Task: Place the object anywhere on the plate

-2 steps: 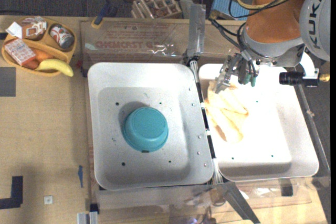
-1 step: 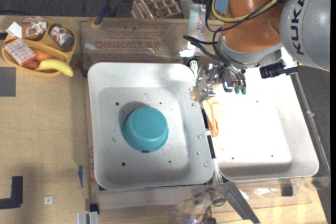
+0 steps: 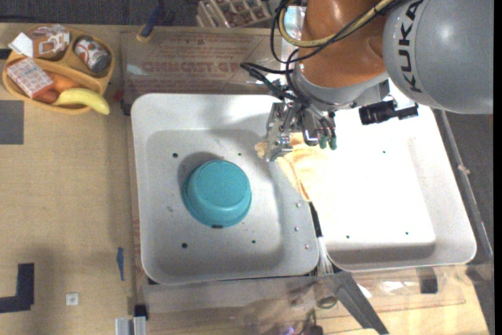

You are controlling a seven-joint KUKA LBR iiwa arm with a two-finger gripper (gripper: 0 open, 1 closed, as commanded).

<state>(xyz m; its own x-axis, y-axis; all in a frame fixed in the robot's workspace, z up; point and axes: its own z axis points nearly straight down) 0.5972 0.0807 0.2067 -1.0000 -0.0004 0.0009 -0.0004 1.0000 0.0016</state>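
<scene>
Hand [image 3: 292,139] above bin divide; wooden bench [image 3: 63,192]; clutter behind.

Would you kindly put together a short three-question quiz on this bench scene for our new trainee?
1. True or false: the teal plate lies in the left bin.
2. Where is the gripper?
A. directly above the teal plate
B. near the inner edges where the two bins meet, at their far side
C. over the yellow tray of groceries
3. Fill in: the pale yellow object just below the gripper sits at the left edge of the ______ bin.

Key
1. True.
2. B.
3. Right; it lies in the right bin, apart from the plate, so the placing is not yet done.
</scene>
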